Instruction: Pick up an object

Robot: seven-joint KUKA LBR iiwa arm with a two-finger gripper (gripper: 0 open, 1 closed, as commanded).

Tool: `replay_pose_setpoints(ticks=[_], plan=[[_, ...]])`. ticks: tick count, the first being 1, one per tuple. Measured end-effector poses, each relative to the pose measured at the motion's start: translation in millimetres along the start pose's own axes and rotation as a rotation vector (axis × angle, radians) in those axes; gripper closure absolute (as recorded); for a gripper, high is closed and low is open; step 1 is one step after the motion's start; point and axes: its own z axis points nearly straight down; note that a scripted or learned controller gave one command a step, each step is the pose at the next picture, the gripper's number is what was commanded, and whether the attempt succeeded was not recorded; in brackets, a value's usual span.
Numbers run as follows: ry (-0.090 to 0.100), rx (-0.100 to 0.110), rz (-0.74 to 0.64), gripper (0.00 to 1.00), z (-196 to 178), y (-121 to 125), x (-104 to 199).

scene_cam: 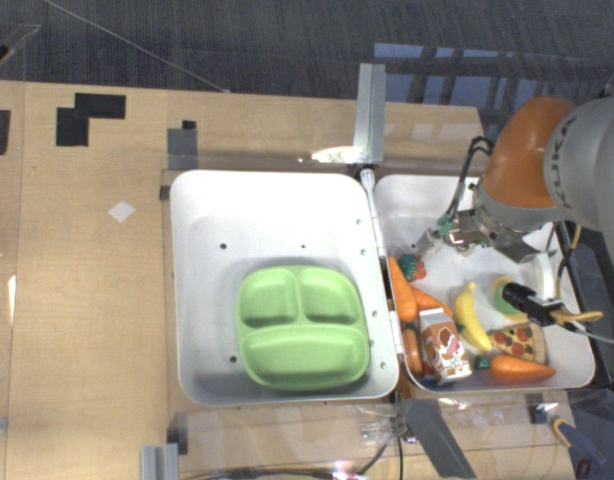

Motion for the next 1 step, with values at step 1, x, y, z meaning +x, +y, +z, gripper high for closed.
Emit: replay_pose_setpoints(ticks=[1], plan=[[-0.001,-0.002,-0.003,0.00,-1.7,-53.4,-11.6]])
